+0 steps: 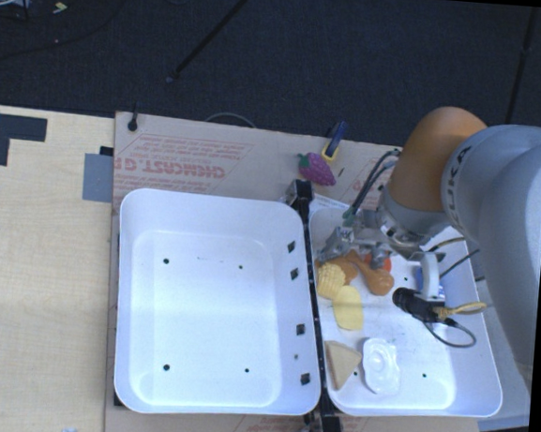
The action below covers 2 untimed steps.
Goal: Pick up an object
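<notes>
Arm (501,212) reaches in from the right edge and bends down over the right bin (446,357). Its orange band (435,159) sits above that bin's far rim. The wrist points downward and toward the left. End effector (360,250) hangs low over the far left part of the right bin, close to the wall shared by the 2 bins. Whether it is wide or narrow cannot be told from this angle.

Contents of the right bin, 6 items:
- left orange piece (342,265), right at the end effector's tip; whether they touch cannot be told.
- right orange piece (378,283), just beside the first.
- corn cob (329,281), touching the left orange piece on its near side.
- yellow piece (348,308), just beside the corn cob.
- tan wedge (339,362), near the bin's near left corner.
- white piece (380,364), just beside the wedge.

Left bin (207,299) lies beside the right one, both on cardboard (209,163) on the desk (29,283). Purple grapes (318,170) lie on the cardboard beyond the bins' far rims.
</notes>
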Each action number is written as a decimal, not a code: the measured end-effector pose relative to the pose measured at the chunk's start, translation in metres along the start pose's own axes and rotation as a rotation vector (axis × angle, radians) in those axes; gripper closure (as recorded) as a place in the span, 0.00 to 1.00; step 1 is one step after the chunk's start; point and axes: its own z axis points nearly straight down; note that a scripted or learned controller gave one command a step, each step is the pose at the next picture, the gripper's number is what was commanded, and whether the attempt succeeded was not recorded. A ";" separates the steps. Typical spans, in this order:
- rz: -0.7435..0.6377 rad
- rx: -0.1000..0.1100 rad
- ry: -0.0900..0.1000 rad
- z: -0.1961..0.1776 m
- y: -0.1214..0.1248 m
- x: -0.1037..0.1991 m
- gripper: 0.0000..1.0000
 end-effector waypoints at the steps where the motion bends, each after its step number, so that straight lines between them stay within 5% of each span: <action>1: 0.000 -0.014 -0.003 0.024 0.004 0.001 0.00; 2: 0.003 -0.010 -0.002 0.025 -0.069 -0.003 0.00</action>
